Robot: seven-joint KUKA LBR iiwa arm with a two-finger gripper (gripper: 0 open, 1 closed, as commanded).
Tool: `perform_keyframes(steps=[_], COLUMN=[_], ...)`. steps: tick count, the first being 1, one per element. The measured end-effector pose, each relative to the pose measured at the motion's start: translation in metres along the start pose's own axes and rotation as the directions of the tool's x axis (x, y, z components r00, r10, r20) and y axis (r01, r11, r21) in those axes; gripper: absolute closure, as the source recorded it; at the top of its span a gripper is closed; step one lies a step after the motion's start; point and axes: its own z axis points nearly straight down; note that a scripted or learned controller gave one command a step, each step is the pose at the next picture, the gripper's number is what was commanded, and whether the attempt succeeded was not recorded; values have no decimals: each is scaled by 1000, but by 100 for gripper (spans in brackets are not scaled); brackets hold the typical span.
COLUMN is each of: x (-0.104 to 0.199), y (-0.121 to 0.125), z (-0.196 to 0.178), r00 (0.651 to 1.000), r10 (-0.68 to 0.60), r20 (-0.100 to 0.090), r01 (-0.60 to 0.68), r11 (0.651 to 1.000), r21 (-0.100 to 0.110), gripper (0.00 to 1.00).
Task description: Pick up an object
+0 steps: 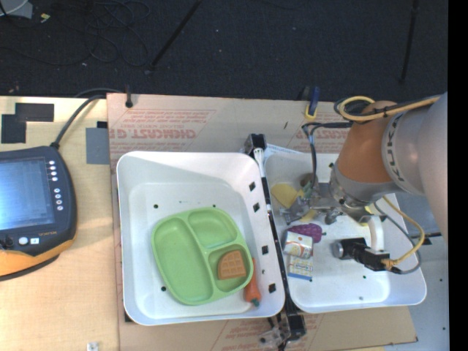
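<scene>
Pincer (316, 209) above right bin (365, 298) (near purple toy (310, 232))

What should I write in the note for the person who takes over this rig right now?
Gripper: low in the right bin, over the pile at its back; whether anything is between its fingers cannot be told.
Things: yellow piece, purple item, small carton in the right bin; green divided tray with a brown biscuit and an orange piece in the left bin.
Done: no pick confirmed.
Left: grasp and lift one object.
</scene>
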Motion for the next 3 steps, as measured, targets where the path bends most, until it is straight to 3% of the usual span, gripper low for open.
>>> perform_keyframes(steps=[1, 2, 3], x=[6, 3, 3], y=[-32, -30, -30], z=[11, -1, 0], r00=[1000, 1000, 1000], r10=[-5, 1, 2], r20=[0, 1, 1], r01=[5, -1, -2], r11=[1000, 1000, 1000], r21=[2, -2, -1], gripper=[0, 100, 0])
